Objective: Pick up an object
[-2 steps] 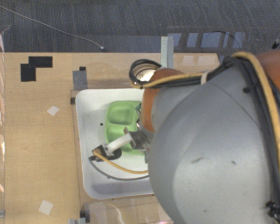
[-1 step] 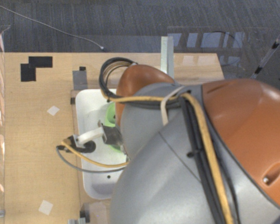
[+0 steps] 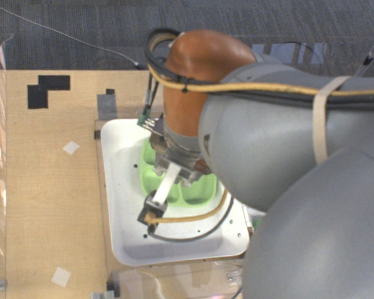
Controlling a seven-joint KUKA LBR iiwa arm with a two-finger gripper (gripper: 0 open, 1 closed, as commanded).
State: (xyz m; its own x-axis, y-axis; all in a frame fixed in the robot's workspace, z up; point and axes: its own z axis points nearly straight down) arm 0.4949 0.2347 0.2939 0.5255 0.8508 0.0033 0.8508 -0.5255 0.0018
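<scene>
A light green moulded tray-like object [image 3: 198, 192] lies in the left white bin [image 3: 123, 186], toward its right half. My gripper [image 3: 178, 166] hangs straight over the green object's left part, low in the bin, under the orange wrist band [image 3: 198, 70]. The wrist and the big grey arm hide the fingertips and much of the green object. Whether anything is held cannot be seen.
The bin's left and front floor [image 3: 132, 242] lies bare. The grey arm covers the right side of the view, including the right bin. On the wooden bench to the left are black marks [image 3: 46, 89] and two small white squares [image 3: 70, 147].
</scene>
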